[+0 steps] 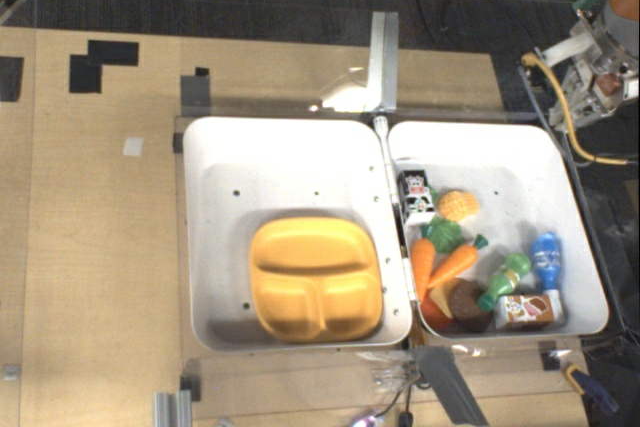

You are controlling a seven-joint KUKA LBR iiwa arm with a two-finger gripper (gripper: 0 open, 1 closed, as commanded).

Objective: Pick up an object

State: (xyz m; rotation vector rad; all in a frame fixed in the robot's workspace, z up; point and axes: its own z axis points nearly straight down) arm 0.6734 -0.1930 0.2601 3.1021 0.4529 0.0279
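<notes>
Toys fill the right bin, all bunched up in its near corner. A carrot lies next to some green broccoli. A yellow corn piece sits just behind them, and a small black and white carton leans by the wall between the bins. A blue bottle, a green bottle, a brown round thing and a little brown box crowd together at the front. The left bin has a big yellow tray in it.

The gripper is up past the far right corner of the right bin, well apart from the toys. It holds nothing. I cannot tell if it is wide or narrow.

I think picking could go wrong here. The toys touch each other, so the gripper may bump one and push away the one it wants. Round toys like the bottles could roll or slip out. A toy by the wall could be hard to get around.
</notes>
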